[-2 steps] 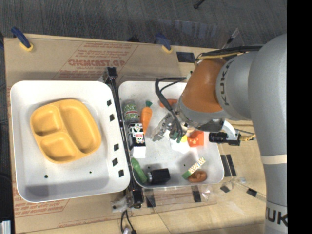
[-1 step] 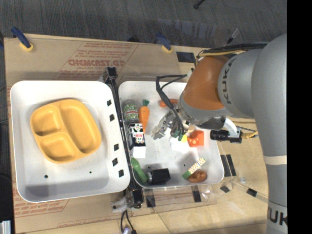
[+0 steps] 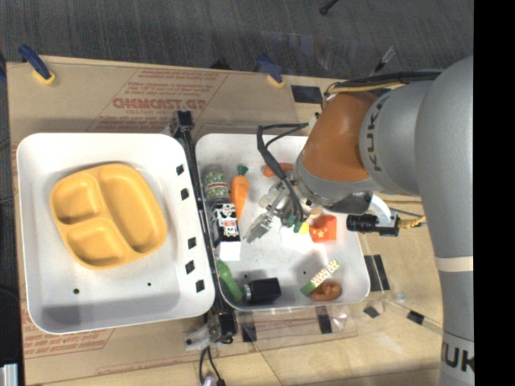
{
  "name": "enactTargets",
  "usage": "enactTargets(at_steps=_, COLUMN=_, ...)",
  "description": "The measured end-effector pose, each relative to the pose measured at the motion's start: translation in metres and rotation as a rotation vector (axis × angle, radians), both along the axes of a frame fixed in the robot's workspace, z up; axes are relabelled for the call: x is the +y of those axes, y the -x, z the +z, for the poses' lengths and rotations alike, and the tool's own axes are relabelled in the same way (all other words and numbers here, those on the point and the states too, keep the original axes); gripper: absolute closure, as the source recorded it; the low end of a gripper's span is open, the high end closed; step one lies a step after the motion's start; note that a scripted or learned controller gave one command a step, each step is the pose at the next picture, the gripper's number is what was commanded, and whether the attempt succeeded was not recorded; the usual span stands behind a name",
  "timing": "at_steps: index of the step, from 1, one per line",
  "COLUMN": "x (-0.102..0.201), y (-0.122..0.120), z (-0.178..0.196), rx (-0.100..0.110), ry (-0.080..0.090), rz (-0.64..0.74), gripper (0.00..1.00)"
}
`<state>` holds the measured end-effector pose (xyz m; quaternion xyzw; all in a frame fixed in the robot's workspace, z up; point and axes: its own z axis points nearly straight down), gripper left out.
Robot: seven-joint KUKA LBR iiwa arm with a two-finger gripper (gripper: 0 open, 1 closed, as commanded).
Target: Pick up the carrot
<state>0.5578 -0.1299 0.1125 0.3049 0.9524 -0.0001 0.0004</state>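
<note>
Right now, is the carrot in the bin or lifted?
In the bin. The carrot lies flat on the right bin's floor, apart from the gripper, whose fingers hold nothing.

Dark carpet (image 3: pixel 161 14) beyond cardboard-topped bench (image 3: pixel 121 95)

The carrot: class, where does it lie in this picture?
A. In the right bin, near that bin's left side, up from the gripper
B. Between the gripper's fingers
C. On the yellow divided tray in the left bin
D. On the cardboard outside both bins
A. The carrot lies on the floor of the right bin, apart from the gripper.
</note>
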Motion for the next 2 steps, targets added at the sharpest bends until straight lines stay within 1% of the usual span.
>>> enactTargets(at_steps=1, x=0.016, y=-0.077, z=-0.018, rx=-0.005, ry=0.01, rz=-0.041, gripper=0.0)
enactTargets(at_steps=2, x=0.019, y=-0.079, z=-0.007, rx=-0.007, ry=0.008, rz=-0.031, gripper=1.0)
